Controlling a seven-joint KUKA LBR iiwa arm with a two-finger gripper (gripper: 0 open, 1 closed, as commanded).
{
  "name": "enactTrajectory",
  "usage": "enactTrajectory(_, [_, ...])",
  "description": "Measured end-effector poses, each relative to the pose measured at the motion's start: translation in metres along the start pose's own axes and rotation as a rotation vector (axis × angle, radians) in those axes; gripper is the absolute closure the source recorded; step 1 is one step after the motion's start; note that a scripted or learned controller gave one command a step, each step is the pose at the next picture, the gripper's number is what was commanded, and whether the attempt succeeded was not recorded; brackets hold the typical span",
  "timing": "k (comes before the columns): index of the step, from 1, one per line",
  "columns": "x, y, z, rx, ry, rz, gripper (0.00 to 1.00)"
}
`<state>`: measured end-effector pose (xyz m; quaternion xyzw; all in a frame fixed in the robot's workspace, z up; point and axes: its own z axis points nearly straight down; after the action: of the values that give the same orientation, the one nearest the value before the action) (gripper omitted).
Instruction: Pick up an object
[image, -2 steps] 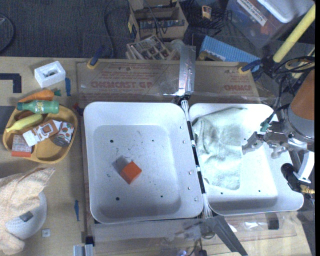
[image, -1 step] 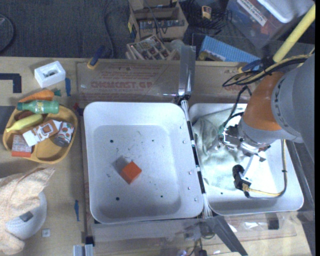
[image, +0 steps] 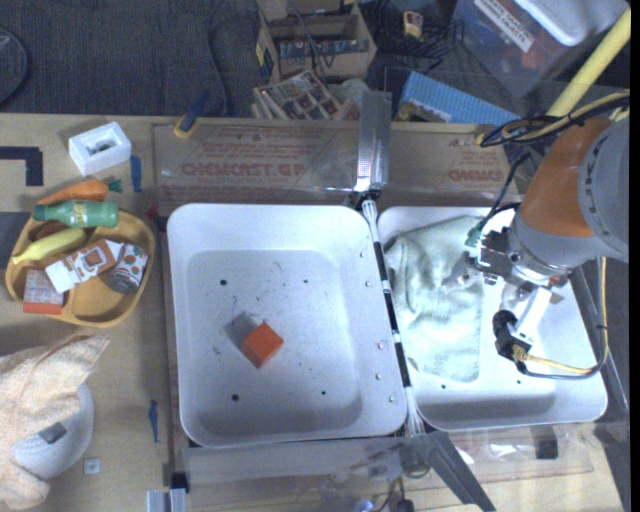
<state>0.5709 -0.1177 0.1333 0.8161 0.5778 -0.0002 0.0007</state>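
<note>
Across the top of the frame runs a dark grey carpeted floor (image: 130, 50), dim compared with the brightly lit bench below it. A wooden crate of small parts (image: 300, 95) and a stack of wooden trays (image: 312, 40) stand on that floor at upper centre, with a blue corrugated sheet (image: 450, 100) lying to their right and a yellow pole (image: 590, 65) slanting into the upper right corner. The pale wooden bench top (image: 60, 150) fills the left side. A clear plastic panel (image: 260, 165) with red lettering stands along the bench's far edge, at upper centre. A metal strip (image: 372, 140) rises at the middle of that panel.
</note>
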Motion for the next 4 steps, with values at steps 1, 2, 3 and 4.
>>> enactTrajectory(1, [-0.048,0.023,-0.065,0.0,0.0,-0.026,0.0])
enactTrajectory(2, [-0.055,0.007,-0.092,0.0,-0.001,0.057,0.0])
enactTrajectory(3, [0.035,-0.055,-0.051,0.005,0.0,0.071,0.0])
enactTrajectory(4, [-0.012,-0.013,-0.076,0.0,0.0,0.064,0.0])
